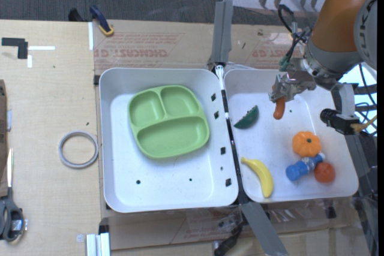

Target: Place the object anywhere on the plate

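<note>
The fingers (279,95) hang over the far part of the right bin (336,189) and are closed on a small orange-red carrot-like object (279,110), which dangles upright below them, its lower end clear of the bin floor as far as the view tells. The grey arm with its orange band (339,15) reaches in from the right, above the bin's far right corner.

Just to the left of the held object, a dark green leaf-shaped piece (246,118) lies on the bin floor near the divider between the bins. Toward the near side of the same bin, a yellow banana (260,175) lies at a slant. To the right of it sit a small orange pumpkin (306,144), a blue toy (299,169) just nearer than the pumpkin, and a red-orange ball (324,172) touching the blue toy's right side.

The green plate (170,122), with three compartments, lies in the left bin (162,195), tilted a little in the view, well apart from the held object.

On the tabletop (48,99) to the left of the bins lie a roll of tape (78,148) and, at the near left edge, a pair of scissors (11,213). A blue-and-yellow clamp (102,21) sits at the far side.
</note>
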Robot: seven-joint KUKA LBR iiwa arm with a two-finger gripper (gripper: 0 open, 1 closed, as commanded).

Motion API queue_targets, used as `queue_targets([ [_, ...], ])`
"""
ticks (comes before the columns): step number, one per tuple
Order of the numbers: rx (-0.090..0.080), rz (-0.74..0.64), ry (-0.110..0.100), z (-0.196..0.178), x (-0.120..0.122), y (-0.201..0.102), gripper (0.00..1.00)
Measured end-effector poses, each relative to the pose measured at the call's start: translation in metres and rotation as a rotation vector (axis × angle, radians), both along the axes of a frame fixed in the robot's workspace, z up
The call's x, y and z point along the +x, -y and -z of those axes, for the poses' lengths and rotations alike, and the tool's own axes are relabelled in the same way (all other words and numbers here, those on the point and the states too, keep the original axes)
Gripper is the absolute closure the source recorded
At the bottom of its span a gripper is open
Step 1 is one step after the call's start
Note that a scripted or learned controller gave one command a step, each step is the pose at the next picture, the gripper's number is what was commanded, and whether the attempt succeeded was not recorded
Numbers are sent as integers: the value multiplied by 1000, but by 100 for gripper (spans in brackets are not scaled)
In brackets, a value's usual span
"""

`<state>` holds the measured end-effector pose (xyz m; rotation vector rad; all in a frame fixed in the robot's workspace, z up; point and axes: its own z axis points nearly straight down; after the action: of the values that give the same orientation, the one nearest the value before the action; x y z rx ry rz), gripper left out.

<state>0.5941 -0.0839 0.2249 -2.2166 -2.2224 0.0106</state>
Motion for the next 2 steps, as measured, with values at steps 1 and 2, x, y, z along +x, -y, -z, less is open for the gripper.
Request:
queue_targets([
  [1, 1, 2, -2, 38, 21, -87, 100],
  [2, 0, 2, -2, 38, 9, -138, 100],
])
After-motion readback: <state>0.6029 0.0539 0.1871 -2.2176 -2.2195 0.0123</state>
